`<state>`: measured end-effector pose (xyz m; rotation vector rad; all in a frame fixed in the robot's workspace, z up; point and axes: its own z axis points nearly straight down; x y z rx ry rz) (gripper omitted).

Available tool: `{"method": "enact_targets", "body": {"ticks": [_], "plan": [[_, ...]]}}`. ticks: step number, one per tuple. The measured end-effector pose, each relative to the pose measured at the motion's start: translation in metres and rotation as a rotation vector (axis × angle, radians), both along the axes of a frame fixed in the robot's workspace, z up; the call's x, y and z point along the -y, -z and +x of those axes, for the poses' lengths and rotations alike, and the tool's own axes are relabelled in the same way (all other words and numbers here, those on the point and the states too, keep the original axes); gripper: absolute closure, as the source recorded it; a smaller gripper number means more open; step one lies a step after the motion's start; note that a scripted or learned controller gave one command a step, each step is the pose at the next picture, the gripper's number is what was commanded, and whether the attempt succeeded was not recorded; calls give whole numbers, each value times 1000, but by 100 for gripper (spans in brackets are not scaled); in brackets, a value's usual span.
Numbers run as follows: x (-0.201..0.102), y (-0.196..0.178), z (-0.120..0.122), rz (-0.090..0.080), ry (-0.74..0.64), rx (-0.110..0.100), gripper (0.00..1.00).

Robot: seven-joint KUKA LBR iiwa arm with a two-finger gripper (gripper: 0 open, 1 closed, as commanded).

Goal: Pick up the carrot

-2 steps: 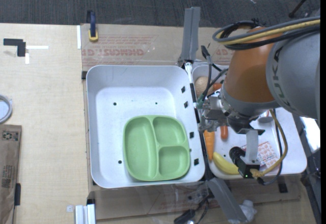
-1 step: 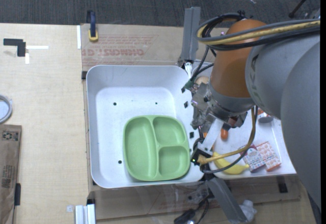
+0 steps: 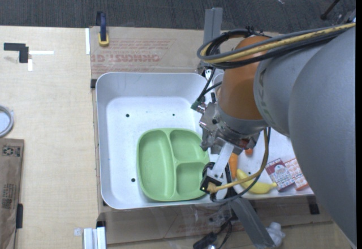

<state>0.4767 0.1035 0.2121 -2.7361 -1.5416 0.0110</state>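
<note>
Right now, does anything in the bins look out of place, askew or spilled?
Nothing looks spilled or damaged. The green tray lies flat in the left bin, slightly turned against the bin's walls. The carrot, a banana and a small packet lie close together under the arm in the right bin.

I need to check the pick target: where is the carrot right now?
The carrot lies in the right-hand bin, under the wrist of the arm, just right of the green divided plate and beside the yellow banana.
</note>
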Motion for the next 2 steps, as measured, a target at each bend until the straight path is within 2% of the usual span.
{"method": "enact_targets", "body": {"ticks": [1, 2], "plan": [[0, 0, 0, 0, 0, 0, 0], [66, 22, 6, 2, -184, -1, 0]]}}
